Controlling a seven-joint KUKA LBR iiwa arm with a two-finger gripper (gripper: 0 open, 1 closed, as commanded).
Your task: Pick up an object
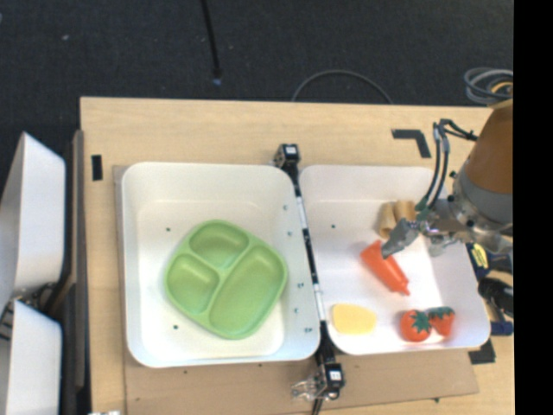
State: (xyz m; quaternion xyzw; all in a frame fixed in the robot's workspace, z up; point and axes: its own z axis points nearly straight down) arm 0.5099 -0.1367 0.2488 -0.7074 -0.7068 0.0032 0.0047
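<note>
Camera view: hand (403, 237) above glossy orange cone-shaped toy (385, 267), smooth white bin (346, 188).

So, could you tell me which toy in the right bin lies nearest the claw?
The orange carrot; the claw sits at its upper end.

A single fixed camera looks down on the counter (216, 128) from above, at a slant and from a moderate height, so the whole wooden top fits in the frame. The dark floor (130, 33) fills the band toward 12 o'clock, beyond the counter's far edge. The left bin (138, 197) sits at about 9 o'clock of centre, the right bin (346, 188) at about 3 o'clock. The arm (492, 158) enters from 3 o'clock, cut off by the frame's side.
</note>
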